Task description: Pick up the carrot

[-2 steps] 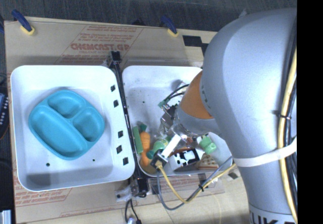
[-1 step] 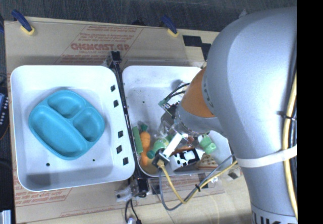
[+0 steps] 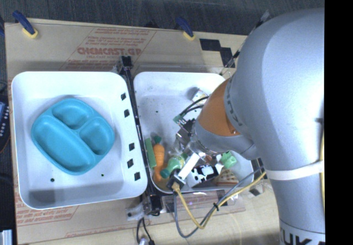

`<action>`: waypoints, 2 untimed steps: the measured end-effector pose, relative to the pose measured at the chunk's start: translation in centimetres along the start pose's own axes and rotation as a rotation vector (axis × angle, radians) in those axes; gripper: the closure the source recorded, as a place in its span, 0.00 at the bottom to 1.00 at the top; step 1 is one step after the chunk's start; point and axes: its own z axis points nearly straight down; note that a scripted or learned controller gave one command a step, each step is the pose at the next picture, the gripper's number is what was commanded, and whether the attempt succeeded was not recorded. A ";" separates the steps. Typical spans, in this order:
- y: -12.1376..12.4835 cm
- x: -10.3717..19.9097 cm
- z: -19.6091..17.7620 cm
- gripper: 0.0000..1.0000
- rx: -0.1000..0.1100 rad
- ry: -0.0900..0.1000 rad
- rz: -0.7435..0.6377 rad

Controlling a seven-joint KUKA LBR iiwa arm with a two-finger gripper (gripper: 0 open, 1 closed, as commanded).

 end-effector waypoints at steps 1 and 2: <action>0.0 0.1 -1.0 1.00 0.007 0.001 -0.012; 0.4 -0.1 -0.1 1.00 -0.008 0.004 0.368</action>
